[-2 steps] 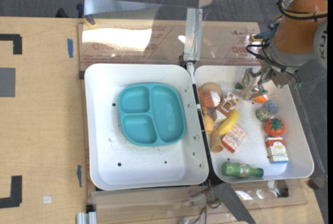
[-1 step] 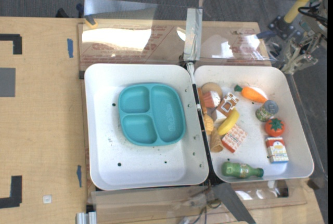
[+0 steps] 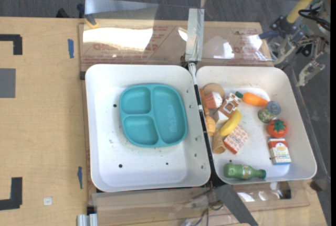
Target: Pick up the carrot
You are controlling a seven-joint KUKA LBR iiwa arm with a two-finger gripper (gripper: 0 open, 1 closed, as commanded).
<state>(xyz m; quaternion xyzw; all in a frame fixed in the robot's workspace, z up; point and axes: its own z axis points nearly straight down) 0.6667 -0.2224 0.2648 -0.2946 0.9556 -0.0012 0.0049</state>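
The carrot [image 3: 255, 98] is small and orange with a green stub at its left end. It lies flat near the back of the right bin [image 3: 300, 115], pointing left to right. A grey-green round can [image 3: 270, 110] sits just right of and in front of it, and a small printed carton [image 3: 229, 105] sits to its left. Nothing rests on top of the carrot.
The right bin also holds a banana [image 3: 230, 123], a tomato [image 3: 276, 128], a green bottle [image 3: 244, 171], a red-and-white box [image 3: 280, 151], a snack packet [image 3: 236, 141] and bread pieces [image 3: 211, 95]. A teal divided plate [image 3: 154, 115] lies in the left bin [image 3: 100, 130]. Metal rigging with cables [image 3: 296, 41] stands beyond the back right corner.
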